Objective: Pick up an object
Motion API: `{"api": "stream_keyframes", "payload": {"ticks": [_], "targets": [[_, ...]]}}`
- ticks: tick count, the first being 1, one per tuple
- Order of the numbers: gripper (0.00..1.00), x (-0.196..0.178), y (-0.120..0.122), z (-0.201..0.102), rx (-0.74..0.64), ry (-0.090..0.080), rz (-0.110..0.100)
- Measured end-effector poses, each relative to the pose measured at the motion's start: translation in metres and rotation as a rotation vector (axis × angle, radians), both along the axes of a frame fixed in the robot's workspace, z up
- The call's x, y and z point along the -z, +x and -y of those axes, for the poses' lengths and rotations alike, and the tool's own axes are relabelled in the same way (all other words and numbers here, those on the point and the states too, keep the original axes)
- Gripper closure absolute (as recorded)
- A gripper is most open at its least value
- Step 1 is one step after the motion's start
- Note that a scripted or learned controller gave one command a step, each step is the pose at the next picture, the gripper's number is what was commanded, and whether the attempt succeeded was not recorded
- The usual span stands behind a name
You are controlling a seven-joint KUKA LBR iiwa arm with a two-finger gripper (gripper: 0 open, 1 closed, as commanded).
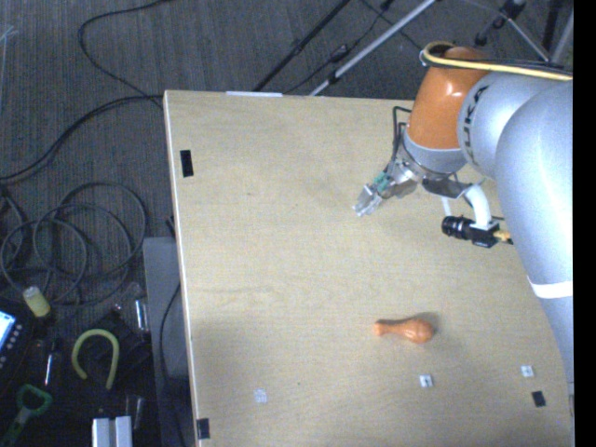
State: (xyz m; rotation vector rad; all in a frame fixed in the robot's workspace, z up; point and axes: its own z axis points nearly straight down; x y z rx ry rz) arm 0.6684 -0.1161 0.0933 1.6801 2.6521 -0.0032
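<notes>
Camera view, from above at a slant: a flat, pale tan wooden bench top (279,250), on which no white bin walls can be made out. A small orange pear-shaped object (407,330), bulbous at one end and narrowing to a neck at the other, lies on its side on the bare board, toward the bench's near edge and closer to its right edge than its left. The grey arm with the orange band (442,110) enters from the right; its two-finger gripper (365,202) points down and to the left above the middle of the board, well apart from the orange object, and nothing is seen between its tips. How wide it stands cannot be told at this size. Judged step: approach, with no grasp yet made. The next move would call for carrying the gripper toward the near edge until it stands over the object, aligning across its narrower width, then descending. No container holding anything is visible.
</notes>
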Motion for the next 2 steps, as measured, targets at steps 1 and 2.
{"api": "stream_keyframes", "payload": {"ticks": [1,2], "targets": [[1.0,-0.191,0.0,0.019,0.17,0.0,0.0],[1.0,-0.089,-0.036,-0.026,0.18,0.002,-0.003]]}}
